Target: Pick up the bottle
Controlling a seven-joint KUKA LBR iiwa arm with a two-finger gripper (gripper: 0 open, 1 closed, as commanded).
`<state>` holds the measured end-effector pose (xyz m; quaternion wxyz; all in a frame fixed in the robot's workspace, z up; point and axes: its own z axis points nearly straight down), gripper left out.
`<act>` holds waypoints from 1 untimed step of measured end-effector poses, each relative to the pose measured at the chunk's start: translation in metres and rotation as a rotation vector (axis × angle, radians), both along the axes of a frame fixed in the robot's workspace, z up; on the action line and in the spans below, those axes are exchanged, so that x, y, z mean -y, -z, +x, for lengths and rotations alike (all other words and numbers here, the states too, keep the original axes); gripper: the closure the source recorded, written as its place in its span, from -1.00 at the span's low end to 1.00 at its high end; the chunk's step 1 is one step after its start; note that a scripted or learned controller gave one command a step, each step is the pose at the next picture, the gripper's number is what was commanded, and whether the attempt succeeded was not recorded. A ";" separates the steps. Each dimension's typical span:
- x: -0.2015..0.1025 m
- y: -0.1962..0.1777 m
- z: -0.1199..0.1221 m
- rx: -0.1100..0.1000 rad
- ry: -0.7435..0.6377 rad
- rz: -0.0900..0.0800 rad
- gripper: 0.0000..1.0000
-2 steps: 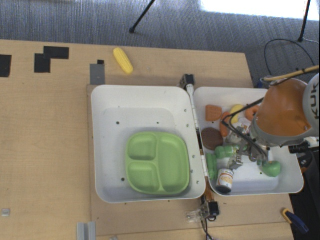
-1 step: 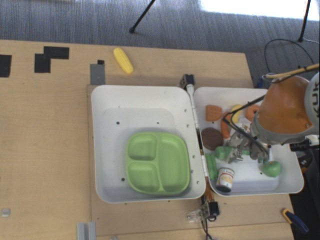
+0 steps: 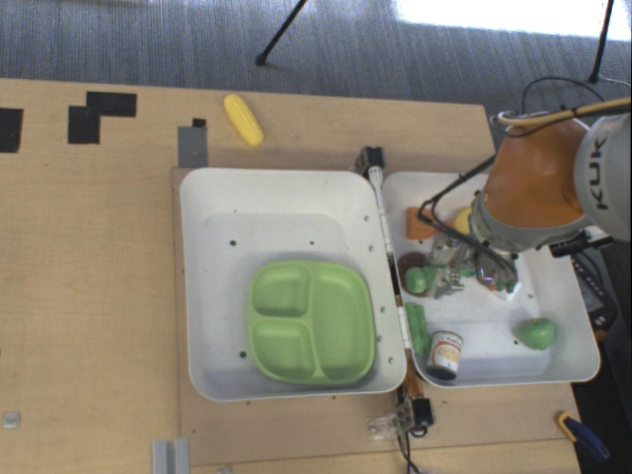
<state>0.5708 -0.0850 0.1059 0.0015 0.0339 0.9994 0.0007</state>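
Grey ribbed carpet lies beyond a pale wooden bench [image 3: 89,265] that carries two shallow white bins side by side. KUKA arm [image 3: 553,181], grey with an orange band, reaches in from the right over the right bin [image 3: 573,363]; its pincer [image 3: 464,270] hangs low among the clutter at that bin's middle, and whether its tips are spread or closed cannot be told, since metal parts and objects overlap there. Nothing can be seen held between them. Bottle [image 3: 444,354], a small container with a white and orange label, lies on its side below the pincer, near the bin's front wall and apart from the pincer. Just left of the pincer sit a round green piece [image 3: 417,280] and, lower, a green stick-shaped piece [image 3: 416,326] against the bin's left wall. Green lump [image 3: 536,333] rests to the pincer's lower right. An orange item [image 3: 421,223] lies above and left of it. Well to the pincer's left, the left bin [image 3: 227,205] holds a green divided plate [image 3: 312,320]. Yellow corn cob [image 3: 243,119] lies on the bench far up and left.
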 end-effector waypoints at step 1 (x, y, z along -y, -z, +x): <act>0.002 0.008 0.028 0.021 -0.047 -0.003 1.00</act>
